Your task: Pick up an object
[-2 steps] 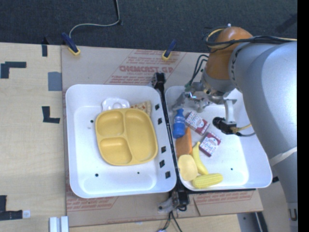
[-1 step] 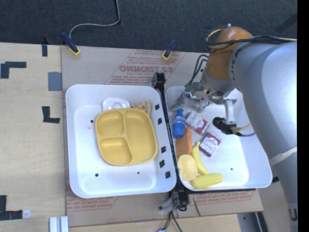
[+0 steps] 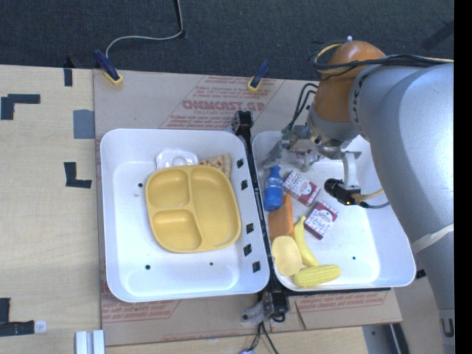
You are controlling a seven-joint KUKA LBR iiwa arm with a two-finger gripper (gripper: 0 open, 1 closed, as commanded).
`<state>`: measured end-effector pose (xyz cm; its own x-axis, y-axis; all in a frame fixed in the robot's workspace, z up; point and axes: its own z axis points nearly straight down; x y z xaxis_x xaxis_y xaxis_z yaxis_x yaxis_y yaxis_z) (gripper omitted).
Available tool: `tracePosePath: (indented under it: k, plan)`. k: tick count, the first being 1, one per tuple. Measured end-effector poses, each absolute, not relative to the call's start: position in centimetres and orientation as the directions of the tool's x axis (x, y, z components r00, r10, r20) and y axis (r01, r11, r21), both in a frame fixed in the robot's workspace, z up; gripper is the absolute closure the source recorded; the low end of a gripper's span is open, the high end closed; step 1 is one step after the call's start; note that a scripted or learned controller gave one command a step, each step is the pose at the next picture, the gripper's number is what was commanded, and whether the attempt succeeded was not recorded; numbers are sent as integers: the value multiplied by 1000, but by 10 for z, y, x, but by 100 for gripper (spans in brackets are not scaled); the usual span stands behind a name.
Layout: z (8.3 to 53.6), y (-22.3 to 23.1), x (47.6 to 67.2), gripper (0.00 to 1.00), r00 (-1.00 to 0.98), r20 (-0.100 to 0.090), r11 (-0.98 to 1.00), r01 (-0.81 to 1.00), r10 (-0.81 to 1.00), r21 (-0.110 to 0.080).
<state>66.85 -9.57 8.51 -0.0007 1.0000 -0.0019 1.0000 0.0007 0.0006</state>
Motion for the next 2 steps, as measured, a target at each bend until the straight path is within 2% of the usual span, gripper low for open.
tracePosePath:
  k: [2]
  plan:
    - [85, -95, 668, 0, 0, -2, 0, 1000, 1000, 0]
